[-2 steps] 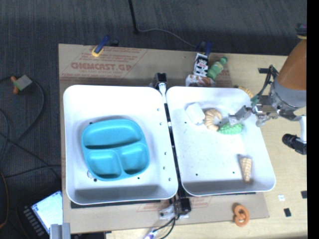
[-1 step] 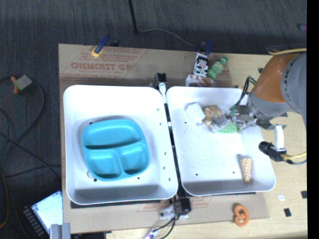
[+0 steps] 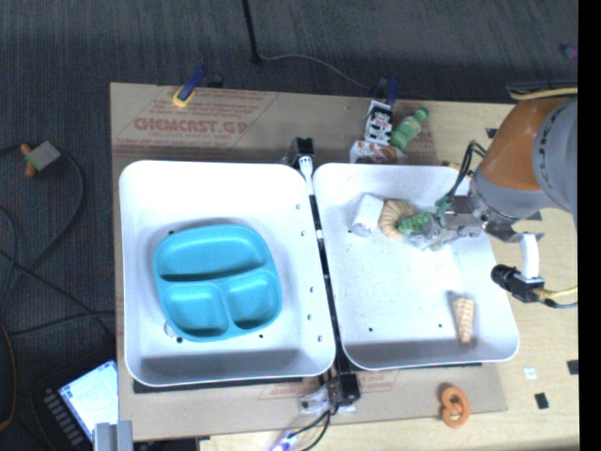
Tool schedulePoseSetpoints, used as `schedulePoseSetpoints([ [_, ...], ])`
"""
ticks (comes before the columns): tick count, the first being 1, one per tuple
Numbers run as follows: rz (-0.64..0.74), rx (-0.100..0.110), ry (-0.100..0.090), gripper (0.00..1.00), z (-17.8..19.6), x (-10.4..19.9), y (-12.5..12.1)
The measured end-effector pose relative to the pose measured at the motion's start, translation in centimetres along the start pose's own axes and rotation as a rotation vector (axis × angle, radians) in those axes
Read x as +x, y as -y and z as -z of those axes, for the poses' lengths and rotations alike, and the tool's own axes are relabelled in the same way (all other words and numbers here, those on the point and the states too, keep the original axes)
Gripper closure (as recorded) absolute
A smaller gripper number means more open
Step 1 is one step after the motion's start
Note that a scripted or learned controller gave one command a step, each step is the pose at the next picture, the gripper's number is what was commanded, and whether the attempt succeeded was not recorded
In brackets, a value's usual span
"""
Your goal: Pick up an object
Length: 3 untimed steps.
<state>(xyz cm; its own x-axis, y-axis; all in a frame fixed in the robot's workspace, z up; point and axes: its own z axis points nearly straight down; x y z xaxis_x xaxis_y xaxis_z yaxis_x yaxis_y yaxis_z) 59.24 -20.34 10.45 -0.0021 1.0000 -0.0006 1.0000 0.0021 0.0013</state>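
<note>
The right bin holds a white block, a tan shell-shaped piece and a small green toy, clustered near its back edge. A tan cone lies alone near the bin's front right corner. My gripper is low in the bin, just right of the green toy and touching or nearly touching it. The grey arm with its orange band reaches in from the right.
The left bin contains a blue divided tray. On the bench behind the bins stand a green toy and a small printed box. An orange ring lies on the bench in front of the right bin.
</note>
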Motion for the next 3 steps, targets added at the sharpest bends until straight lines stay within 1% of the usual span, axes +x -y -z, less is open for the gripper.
schedulePoseSetpoints([
  [1,0.000,0.001,0.000,0.00,0.0,0.0,0.0],
  [2,-0.002,0.003,-0.001,0.00,-1.2,2.2,6.3],
  [3,-0.001,-0.008,0.002,0.00,-1.6,10.1,5.0],
])
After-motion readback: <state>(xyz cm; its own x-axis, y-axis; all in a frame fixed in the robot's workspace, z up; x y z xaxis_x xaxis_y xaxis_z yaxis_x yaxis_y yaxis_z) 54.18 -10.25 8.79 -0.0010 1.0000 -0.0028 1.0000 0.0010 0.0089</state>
